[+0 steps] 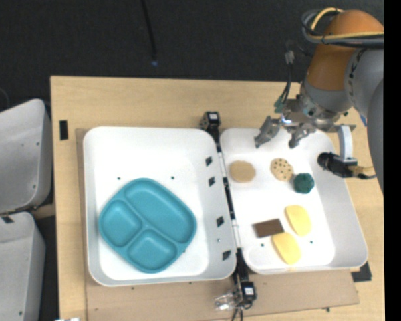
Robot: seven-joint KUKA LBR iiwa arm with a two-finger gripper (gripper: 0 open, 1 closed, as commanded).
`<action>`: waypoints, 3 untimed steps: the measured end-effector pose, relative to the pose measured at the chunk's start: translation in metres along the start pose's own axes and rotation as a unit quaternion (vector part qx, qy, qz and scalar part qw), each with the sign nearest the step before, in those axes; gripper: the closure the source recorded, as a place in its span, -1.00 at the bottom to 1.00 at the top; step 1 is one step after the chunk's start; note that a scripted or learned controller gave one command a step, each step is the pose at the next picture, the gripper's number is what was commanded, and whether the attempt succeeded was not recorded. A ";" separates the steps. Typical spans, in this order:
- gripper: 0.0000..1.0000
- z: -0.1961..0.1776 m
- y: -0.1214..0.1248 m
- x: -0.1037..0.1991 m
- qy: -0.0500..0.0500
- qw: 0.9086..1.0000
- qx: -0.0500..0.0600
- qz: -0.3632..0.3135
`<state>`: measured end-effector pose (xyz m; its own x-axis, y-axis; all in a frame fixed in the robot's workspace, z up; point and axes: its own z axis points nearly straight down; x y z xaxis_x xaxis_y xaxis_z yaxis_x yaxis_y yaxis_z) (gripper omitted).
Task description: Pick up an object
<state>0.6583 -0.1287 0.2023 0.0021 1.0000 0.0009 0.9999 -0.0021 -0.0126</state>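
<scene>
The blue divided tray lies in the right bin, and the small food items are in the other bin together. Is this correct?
Not quite. The camera view shows the blue divided tray in the left bin; the small food items, such as the cookie, lie together in the right bin.

A blue divided tray (147, 225) lies in the left bin (93, 152).

Both bins (107, 146) are white; the left one holds a teal tray (147, 225). The right bin contains a tan disc (241, 172), a beige cookie (281, 168) with dark specks, a dark green ball (303, 182), a brown block (268, 228) and two yellow pieces (297, 220). The arm (335, 52) is grey with an orange band.
</scene>
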 end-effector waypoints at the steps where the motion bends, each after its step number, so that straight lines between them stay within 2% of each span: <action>1: -1.00 -0.009 0.003 0.000 0.000 1.000 -0.007 -0.001; 2: -1.00 0.050 -0.003 -0.007 -0.002 1.000 -0.005 0.000; 3: -1.00 0.097 0.000 -0.009 -0.002 1.000 -0.009 0.001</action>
<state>0.6566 -0.1372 0.1050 0.0037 1.0000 -0.0036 1.0000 -0.0037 0.0062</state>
